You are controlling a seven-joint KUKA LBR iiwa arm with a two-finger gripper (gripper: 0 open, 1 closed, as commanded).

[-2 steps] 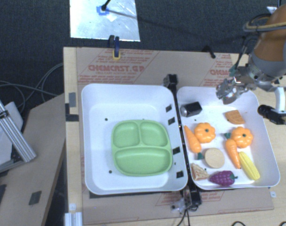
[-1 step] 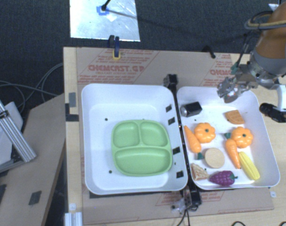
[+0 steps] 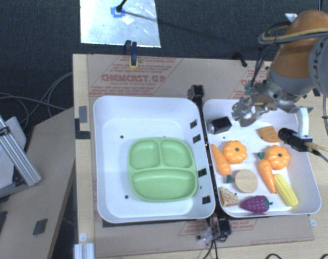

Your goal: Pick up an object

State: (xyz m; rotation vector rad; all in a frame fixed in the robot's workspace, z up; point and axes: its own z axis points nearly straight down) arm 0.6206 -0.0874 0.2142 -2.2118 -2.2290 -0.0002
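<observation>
The gripper (image 3: 246,112) hangs over the upper part of the right bin (image 3: 309,198), its metal fingers pointing down and toward the bin's 11 o'clock corner. Whether the fingers are apart or closed cannot be told from this slant, and nothing shows between them. Just beside it at 8 o'clock lies a small black block (image 3: 220,124), apart from the fingertips. At 4 o'clock from the gripper sits a tan bread slice (image 3: 268,134).

Lower in the same bin lie two orange pumpkins (image 3: 235,151) and (image 3: 277,156), two carrots (image 3: 221,159) and (image 3: 267,175), a round beige disc (image 3: 245,180), a corn cob (image 3: 286,190), a purple bunch of grapes (image 3: 255,203) and a sandwich wedge (image 3: 227,196).

The left bin (image 3: 110,123) carries a green divided plate (image 3: 162,169) at its 5 o'clock side. Both bins rest on the table (image 3: 153,74).
</observation>
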